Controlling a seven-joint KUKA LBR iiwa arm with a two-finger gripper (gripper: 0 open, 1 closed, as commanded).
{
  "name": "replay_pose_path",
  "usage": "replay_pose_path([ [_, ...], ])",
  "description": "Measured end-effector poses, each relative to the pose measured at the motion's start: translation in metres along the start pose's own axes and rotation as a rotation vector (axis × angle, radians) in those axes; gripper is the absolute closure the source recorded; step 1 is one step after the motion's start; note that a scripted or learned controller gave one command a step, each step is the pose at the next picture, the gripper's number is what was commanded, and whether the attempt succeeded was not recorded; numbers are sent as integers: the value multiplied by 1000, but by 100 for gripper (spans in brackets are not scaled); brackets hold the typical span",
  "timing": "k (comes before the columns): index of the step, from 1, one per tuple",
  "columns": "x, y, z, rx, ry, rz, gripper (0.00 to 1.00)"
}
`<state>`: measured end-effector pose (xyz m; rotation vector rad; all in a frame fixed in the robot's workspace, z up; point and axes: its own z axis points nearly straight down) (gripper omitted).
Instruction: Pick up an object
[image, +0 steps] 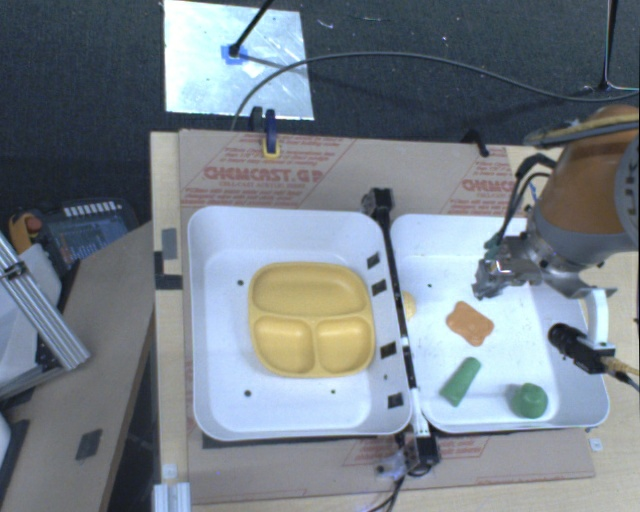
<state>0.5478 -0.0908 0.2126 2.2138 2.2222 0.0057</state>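
My gripper (487, 281) hangs over the right bin (430, 245), near its middle right, just above and to the right of an orange flat piece (469, 323). Nothing shows between its fingers. Lower in the same bin a green cylinder (460, 381) lies tilted, and a green rounded object (529, 400) rests near the front right corner. A small yellow thing (409, 304) peeks out at the bin's left wall, partly hidden by the divider.
The left bin (215, 290) holds a yellow tray (308, 318) with three compartments. A black divider strip (390, 300) runs between the two bins. The bench edge and a grey side table lie to the left.
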Motion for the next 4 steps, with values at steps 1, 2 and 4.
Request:
replay_pose_path([
  [1,0,1,-2,3,1,0,100],
  [2,44,7,-3,4,2,-5,100],
  [4,148,8,-12,4,4,-7,100],
])
